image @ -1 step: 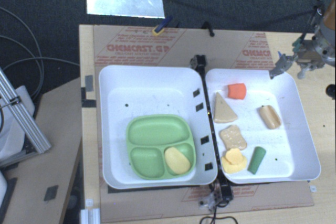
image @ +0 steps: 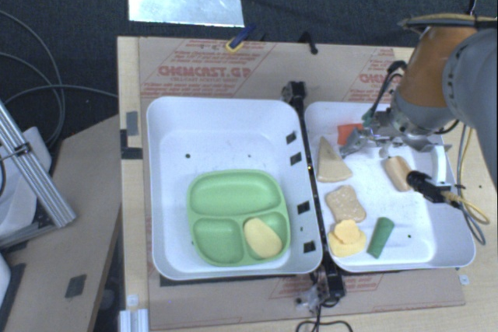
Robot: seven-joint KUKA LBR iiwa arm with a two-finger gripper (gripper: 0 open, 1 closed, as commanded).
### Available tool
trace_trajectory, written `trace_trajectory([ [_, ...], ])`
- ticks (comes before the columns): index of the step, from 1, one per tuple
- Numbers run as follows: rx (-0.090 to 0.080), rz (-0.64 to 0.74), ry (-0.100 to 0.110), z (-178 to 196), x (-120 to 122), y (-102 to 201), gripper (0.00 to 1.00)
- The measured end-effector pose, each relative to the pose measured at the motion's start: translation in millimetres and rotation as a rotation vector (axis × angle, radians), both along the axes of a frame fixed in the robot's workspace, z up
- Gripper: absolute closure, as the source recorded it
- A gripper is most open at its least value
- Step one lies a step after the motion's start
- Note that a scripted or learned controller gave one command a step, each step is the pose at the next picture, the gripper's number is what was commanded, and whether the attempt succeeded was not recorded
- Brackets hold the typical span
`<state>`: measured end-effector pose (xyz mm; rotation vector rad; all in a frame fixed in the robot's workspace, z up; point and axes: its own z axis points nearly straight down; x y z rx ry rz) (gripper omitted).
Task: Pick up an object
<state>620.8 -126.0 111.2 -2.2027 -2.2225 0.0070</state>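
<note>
1. Nearest the camera, the right bin (image: 447, 249) holds a green stick (image: 380, 237) at about 5 o'clock of its floor, with a yellow piece (image: 347, 237) just beside it at 7 o'clock.
2. Above these lie a biscuit (image: 345, 203) and a pale wedge (image: 332, 162), both close to the wall shared with the left bin (image: 226, 117).
3. The left bin carries a green tray (image: 233, 198); a yellow lump (image: 263, 237) sits in the tray's 5 o'clock compartment.
4. A tan roll (image: 397, 172) lies at 3 o'clock of the right bin.
5. Farthest, the gripper (image: 362, 138) hangs low at 11 o'clock of the right bin, beside an orange piece (image: 349, 129). Whether it is open, closed or holding anything cannot be told.
6. Risk, as judged: no target is confirmed in hand. The orange piece lies near the far wall, so a descent may strike the wall or push the piece aside. The wedge nearby could be nudged or caught along with it.
</note>
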Motion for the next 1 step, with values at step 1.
trace_trajectory([
  [1,-0.002,-0.008,-0.008,-27.8,-91.8,42.7,0.0],
])
